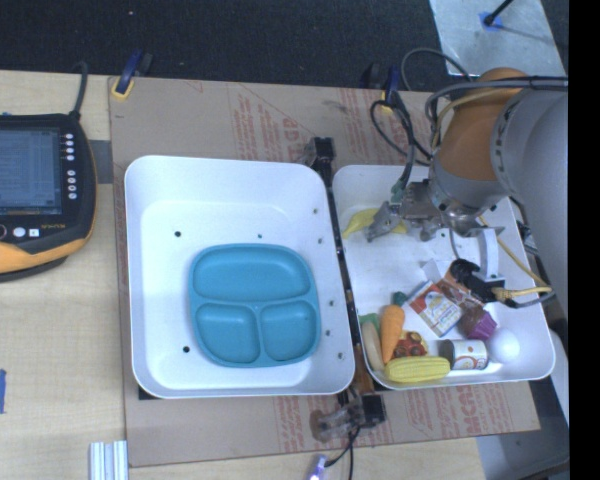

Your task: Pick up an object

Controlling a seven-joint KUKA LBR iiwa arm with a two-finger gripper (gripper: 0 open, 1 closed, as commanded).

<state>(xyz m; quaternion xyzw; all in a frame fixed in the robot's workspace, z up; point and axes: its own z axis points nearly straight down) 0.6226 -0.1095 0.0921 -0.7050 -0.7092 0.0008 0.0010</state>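
The right white bin holds several toy foods. A yellow piece lies near its far left corner. Along the near side are an orange carrot, a yellow corn cob, a red and white packet, a purple piece and a small can. My gripper hangs low over the bin's far left part, just right of the yellow piece and partly over it. The grey arm with its orange band covers the bin's far right corner.
The left white bin holds a blue divided plate. A teach pendant lies on the bench at the far left. Cables loop behind the right bin. A black clip sits between the bins at the far side.
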